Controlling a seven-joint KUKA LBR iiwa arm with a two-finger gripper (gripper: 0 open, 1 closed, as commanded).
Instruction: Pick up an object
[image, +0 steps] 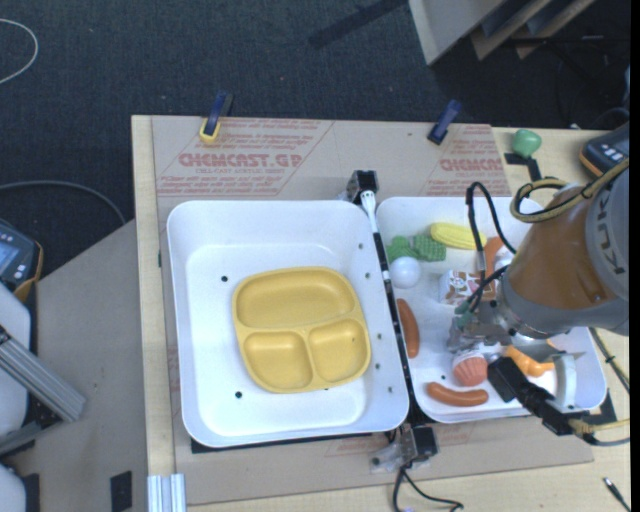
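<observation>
The right bin (425, 215) holds several toy foods: a yellow corn cob (452, 236), a green piece (415, 249), a white ball (405, 271), a red sausage (409, 327) by the left wall, a second sausage (457, 394) near the front, a reddish round fruit (470, 371), an orange piece (530, 362) and a small printed packet (459, 285). My gripper (468, 336) reaches down into this bin from the right. It hangs just above the reddish fruit and below the packet. The arm's grey body hides the bin's right part.
The left bin (195, 300) carries a yellow divided plate (298, 327). A black divider bar (385, 290) runs between the bins. Clamps (212, 118) hold the cardboard at the back. A green knob (525, 142) and cables lie at the back right.
</observation>
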